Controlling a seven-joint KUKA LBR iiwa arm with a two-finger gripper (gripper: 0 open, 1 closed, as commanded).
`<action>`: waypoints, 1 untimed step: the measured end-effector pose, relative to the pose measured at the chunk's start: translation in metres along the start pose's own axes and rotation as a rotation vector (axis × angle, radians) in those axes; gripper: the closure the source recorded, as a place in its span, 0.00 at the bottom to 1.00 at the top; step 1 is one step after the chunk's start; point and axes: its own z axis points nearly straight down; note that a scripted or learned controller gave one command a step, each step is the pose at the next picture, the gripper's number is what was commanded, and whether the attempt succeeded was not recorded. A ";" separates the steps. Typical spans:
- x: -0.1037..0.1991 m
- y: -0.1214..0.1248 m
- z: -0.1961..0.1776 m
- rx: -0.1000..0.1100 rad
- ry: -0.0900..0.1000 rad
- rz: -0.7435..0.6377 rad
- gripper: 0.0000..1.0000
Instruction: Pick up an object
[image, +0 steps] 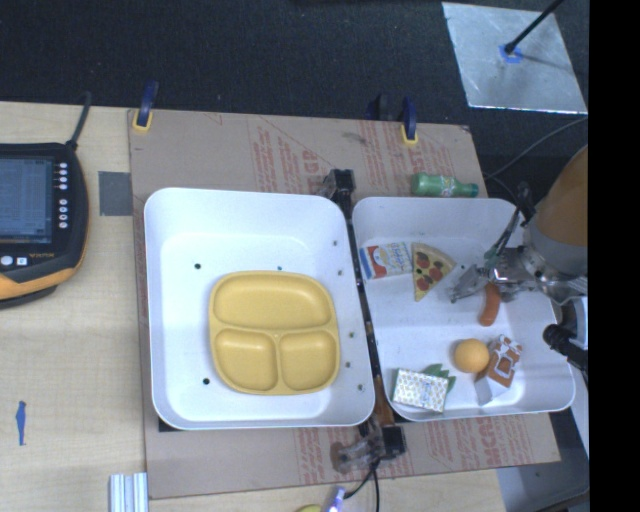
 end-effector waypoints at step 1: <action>0.000 0.082 -0.017 -0.003 0.000 0.001 0.00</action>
